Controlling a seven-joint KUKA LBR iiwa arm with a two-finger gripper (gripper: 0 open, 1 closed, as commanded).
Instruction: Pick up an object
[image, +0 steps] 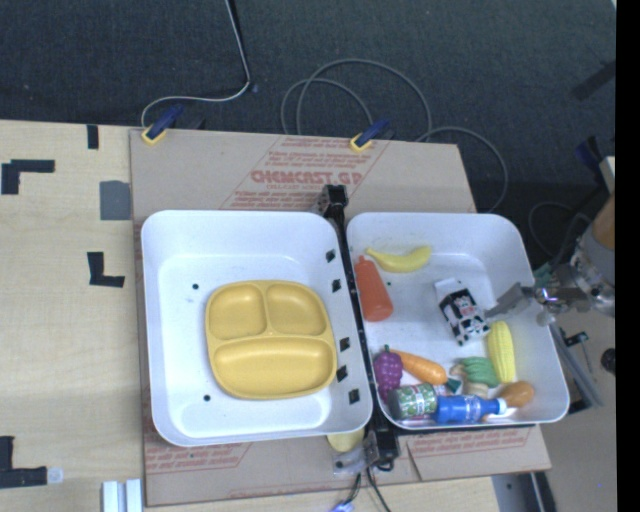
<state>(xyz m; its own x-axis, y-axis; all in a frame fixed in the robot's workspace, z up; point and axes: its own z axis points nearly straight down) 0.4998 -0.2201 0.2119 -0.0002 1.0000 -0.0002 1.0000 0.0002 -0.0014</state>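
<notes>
My gripper (522, 295) hangs over the right rim of the right bin (500, 232), with the arm coming in from the right edge. Just left of it lies a small black-and-white object (460, 309), and a yellow corn cob (501, 350) lies below it. Nothing shows between the fingers. The same bin holds a banana (400, 259), an orange-red bottle (373, 291), a carrot (422, 367), purple grapes (387, 369), a green can (415, 402) and a blue bottle (462, 408).
The left bin (170, 250) holds a yellow divided plate (270, 337). A black divider (345, 300) runs between the bins. Cables loop on the dark floor behind the bench, and two clamps hold the cardboard's far edge.
</notes>
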